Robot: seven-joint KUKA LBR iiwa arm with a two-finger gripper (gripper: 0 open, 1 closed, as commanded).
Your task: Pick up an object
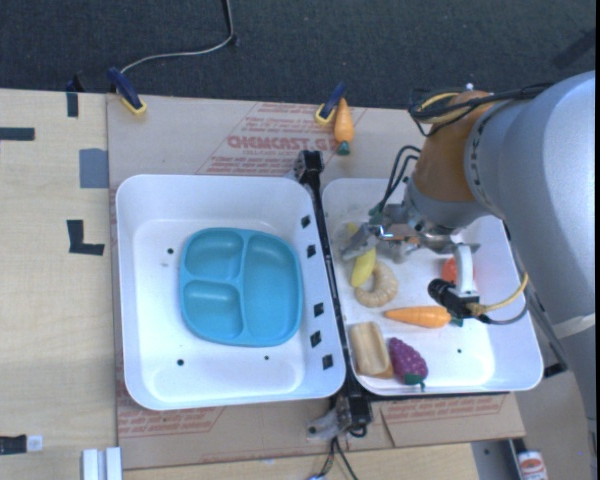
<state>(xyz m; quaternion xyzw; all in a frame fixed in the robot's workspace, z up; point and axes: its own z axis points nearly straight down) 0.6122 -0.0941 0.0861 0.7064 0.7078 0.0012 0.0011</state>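
Ideally the grey arm's jaws [365, 236], whose state I cannot tell, settle squarely over the yellow plastic banana [363, 267] right of centre, avoiding the beige ring-shaped bagel [380, 286].

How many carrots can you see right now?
2. One carrot lies in the right bin, below the hand. The other carrot sits on the cardboard behind the bins. The arm may hide more.
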